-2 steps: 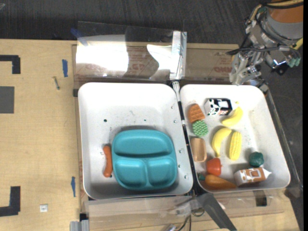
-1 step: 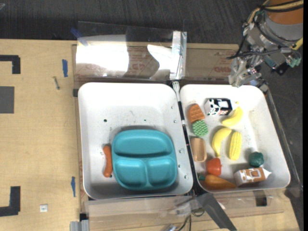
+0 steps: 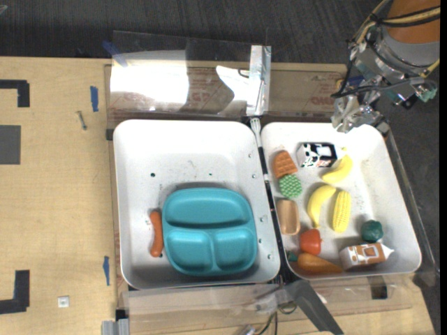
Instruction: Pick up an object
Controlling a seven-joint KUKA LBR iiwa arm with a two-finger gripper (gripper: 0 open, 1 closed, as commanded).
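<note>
My gripper (image 3: 355, 114) hangs over the far right corner of the right bin (image 3: 401, 187), above the rim and apart from the toys. Below it in that bin lie a black-and-white cow toy (image 3: 316, 155), a banana (image 3: 336, 169), a loaf of bread (image 3: 284, 164), a green knobbly ball (image 3: 290, 185), a lemon (image 3: 320, 202), a corn cob (image 3: 341, 210), a tan bread slice (image 3: 288, 216), a tomato (image 3: 310, 241), a carrot (image 3: 316, 262), a dark green ball (image 3: 372, 229) and a small milk carton (image 3: 364, 255). Nothing shows between the fingers.
The left bin (image 3: 140, 152) bears a teal divided plate (image 3: 208, 230) with an orange sausage (image 3: 156, 232) along its left side. A clear plastic sheet and a taped upright strip (image 3: 258, 79) stand behind the bins. Wooden bench lies to the left.
</note>
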